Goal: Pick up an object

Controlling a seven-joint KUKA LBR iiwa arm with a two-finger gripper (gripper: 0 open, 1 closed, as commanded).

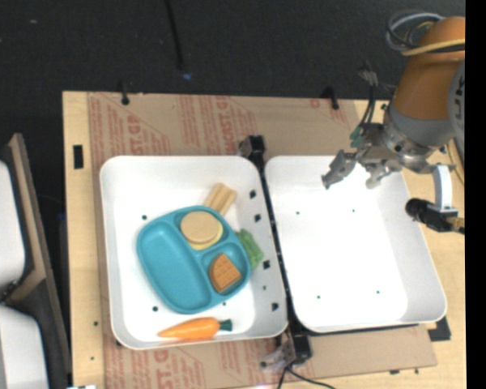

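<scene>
My gripper (356, 175) hangs over the far edge of the right bin (356, 298), fingers spread apart with nothing between them. In the left bin (117, 217) lies a blue divided tray (166, 270) bearing a round tan biscuit (202, 228) and a brown toast-like piece (224, 272). An orange carrot (196, 328) rests near the bin's front wall. A light wooden block (220, 197) pokes out behind the tray, and a small green item (251, 248) sits at the tray's right edge. All these objects are well left of the gripper.
A black clip (252, 147) sits at the far end of the divider between the bins. The bins stand on a cardboard-covered bench (178, 120). A black fitting (428, 211) sticks out at the right bin's right rim.
</scene>
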